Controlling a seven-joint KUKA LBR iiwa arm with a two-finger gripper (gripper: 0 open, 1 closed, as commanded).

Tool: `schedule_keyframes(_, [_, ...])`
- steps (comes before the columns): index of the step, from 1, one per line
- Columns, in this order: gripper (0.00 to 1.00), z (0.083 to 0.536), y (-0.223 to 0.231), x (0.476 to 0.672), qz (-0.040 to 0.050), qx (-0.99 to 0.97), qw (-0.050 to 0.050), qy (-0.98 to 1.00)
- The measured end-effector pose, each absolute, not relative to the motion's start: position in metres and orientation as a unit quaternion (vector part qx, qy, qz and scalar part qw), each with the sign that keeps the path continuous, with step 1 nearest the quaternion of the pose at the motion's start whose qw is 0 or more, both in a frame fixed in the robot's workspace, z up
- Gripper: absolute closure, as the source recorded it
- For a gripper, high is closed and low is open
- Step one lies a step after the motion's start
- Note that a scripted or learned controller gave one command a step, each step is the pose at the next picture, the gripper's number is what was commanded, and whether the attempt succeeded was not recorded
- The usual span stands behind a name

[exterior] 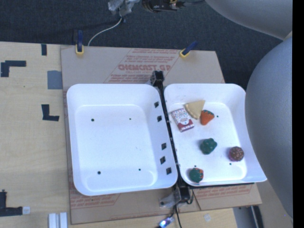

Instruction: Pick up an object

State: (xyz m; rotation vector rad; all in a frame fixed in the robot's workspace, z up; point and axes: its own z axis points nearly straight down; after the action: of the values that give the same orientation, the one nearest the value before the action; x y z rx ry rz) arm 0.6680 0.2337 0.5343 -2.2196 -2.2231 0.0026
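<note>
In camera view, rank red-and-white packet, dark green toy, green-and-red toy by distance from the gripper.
From the gripper:
1. red-and-white packet, beside the divider
2. dark green toy, mid bin
3. green-and-red toy, bottom corner

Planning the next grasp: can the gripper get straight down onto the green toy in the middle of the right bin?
Probably yes. The green toy lies apart from its neighbours in the right bin, with nothing over it. The gripper is up beyond the bins.
</note>
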Motion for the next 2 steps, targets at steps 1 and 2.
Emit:
schedule_keyframes(1, [1.0, 0.5343, 0.2337, 0.668, 0.0008, -0.706, 0.0, -0.708])
schedule_keyframes(2, [1.0, 0.5343, 0.2337, 0.668, 0.0008, -0.707, 0.0, -0.708])
